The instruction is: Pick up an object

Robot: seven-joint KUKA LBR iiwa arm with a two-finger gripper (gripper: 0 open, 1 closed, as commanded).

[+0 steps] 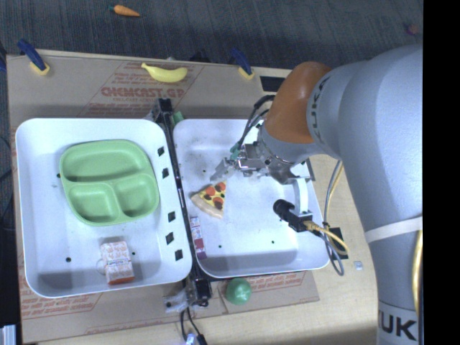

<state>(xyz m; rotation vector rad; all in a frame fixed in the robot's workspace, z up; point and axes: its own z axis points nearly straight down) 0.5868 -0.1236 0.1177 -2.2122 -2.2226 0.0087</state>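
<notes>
Hovering over the right-hand shallow white bin [287, 261], my two-finger gripper [224, 165] hangs just above and beside the toy pizza slice with red and green toppings [210, 198], which lies flat on the bin floor near the dividing wall. Whether my fingers stand wide or narrow I cannot tell from this angle; nothing shows between them, so by my reckoning the pick is not yet made and the descent, closing and lift all remain. Next door, the left white bin [29, 214] holds a pale green compartment tray [108, 182] and a small red-and-white packet [116, 261], both well apart from my reach. On the cardboard-covered worktop [93, 92], a yellow toy banana [165, 71] lies behind the bins and a green ball [238, 291] in front. Only the black clips [172, 214] along the divider, close to the slice, might crowd my approach.
</notes>
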